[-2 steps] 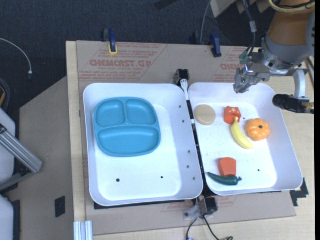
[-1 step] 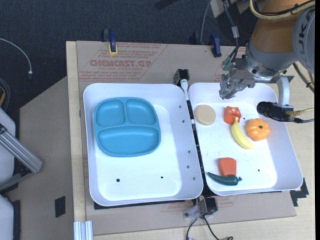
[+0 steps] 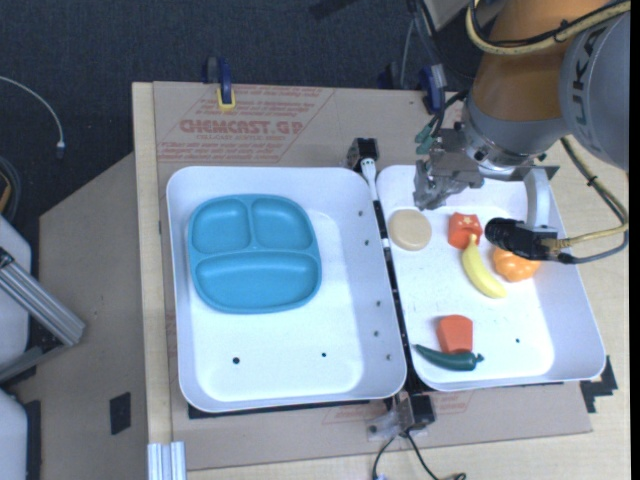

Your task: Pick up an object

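In the right bin, nearest the camera at about six o'clock, lies a slim dark green pepper, glossy and curved, touching a squat red-orange block just beyond it. Further in, toward the centre, a yellow banana curves smooth and plastic-looking, its upper end near a small red piece; at three o'clock an orange fruit sits partly under a black fitting with a cable. At about ten o'clock rests a pale beige disc, flat, round and matte. The gripper hangs just beyond the disc, at the bin's eleven o'clock; whether its jaws are open or closed I cannot tell from this angle, and nothing visibly sits between them.

The disc looks like the likely target. To take it well, the gripper should centre over it and straddle its rim before descending, since a low flat shape offers little to pinch and may slide on the slick white plastic.

The left bin holds a blue divided plate, three compartments, rounded and smooth.
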